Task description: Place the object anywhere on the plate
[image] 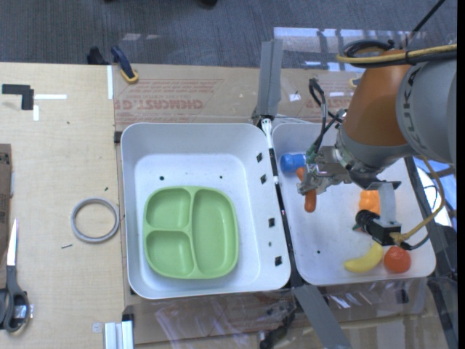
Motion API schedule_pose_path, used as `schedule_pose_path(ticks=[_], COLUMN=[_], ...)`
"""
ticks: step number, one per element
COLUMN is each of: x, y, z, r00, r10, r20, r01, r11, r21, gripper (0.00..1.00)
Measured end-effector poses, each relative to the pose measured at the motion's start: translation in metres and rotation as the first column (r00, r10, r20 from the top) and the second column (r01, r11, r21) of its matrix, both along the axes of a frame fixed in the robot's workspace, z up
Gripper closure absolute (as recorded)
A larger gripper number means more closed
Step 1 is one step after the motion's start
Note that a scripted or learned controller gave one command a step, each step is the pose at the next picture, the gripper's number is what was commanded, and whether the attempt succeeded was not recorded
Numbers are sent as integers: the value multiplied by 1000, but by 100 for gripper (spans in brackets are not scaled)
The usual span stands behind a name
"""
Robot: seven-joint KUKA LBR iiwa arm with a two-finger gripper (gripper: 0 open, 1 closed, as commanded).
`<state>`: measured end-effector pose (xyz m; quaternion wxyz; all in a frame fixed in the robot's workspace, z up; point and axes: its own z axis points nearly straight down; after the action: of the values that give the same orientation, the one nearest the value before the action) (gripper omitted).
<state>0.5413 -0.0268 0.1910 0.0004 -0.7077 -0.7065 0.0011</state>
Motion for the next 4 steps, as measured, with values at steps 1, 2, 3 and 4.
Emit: schedule_pose_path(ticks=[1,2,3,4], x=[-26,-39,-63,-12], y=[65,148,144,235], z=[0,-83,53,83], r00=[1000,1000,1000,1000], r10=[2,1,4,3], r20=[-2,0,-1,-1], r01=[-2,-1,-4,-3], r11=[1000,1000,1000,1000], r21=[0,1,-2,-3], gripper=[100,100,100,100])
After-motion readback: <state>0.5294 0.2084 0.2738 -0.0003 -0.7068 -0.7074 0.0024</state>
